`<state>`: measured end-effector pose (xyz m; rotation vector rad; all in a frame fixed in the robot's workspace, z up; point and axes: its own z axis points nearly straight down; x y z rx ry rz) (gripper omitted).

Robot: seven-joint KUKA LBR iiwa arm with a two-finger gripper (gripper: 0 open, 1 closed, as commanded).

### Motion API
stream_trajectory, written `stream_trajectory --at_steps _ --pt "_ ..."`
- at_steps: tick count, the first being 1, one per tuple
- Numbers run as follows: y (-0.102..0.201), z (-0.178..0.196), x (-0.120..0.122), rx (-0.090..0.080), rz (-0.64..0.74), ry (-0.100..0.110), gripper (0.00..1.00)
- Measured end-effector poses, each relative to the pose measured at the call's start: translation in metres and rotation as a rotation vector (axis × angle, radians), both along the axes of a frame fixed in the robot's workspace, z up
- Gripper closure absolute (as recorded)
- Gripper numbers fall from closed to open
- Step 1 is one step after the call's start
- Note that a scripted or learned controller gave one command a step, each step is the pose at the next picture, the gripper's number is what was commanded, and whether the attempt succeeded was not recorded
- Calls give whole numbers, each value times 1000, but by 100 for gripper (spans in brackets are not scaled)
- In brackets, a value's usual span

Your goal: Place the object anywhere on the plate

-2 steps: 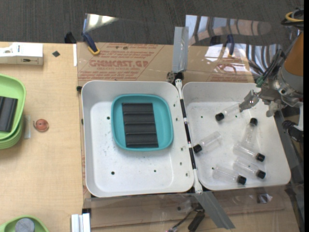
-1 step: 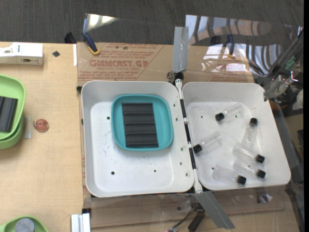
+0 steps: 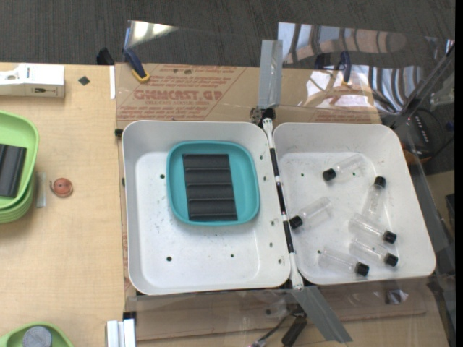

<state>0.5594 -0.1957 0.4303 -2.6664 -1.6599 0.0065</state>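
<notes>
The left bin [image 3: 145,266] carries a teal plate [image 3: 176,194] near its far edge, under a dark ribbed block [image 3: 210,186]. Six clear black-capped vials [image 3: 365,230] lie scattered in the right bin [image 3: 405,157]. The claw's state cannot be told.

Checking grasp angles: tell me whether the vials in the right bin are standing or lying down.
Lying down. The clear vials rest on their sides on the right bin floor, black caps pointing different ways.

A single fixed camera is looking steeply down on the bench [image 3: 65,266] from mid-height, framing the left bin [image 3: 145,266] and right bin [image 3: 416,215] at centre frame.
</notes>
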Motion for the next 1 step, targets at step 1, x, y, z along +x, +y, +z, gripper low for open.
stream_trajectory --at_steps 1 --pt "-17 9 9 -1 -128 1 0"
